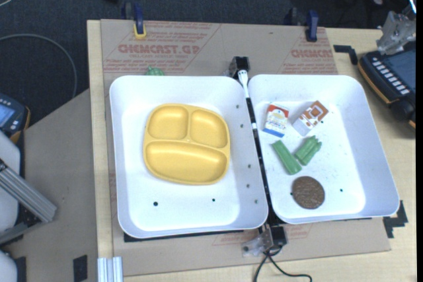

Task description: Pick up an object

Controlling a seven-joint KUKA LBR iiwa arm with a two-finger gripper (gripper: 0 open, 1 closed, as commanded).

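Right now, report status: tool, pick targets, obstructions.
Right bin holds two small cartons, two green pieces, brown disc. Yellow divided tray in left bin. Nothing atop targets.

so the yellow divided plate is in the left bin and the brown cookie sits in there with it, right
Not quite. The yellow divided plate is in the left bin, but the brown cookie sits in the right bin, near its front edge, below the two green pieces. The camera view shows this.
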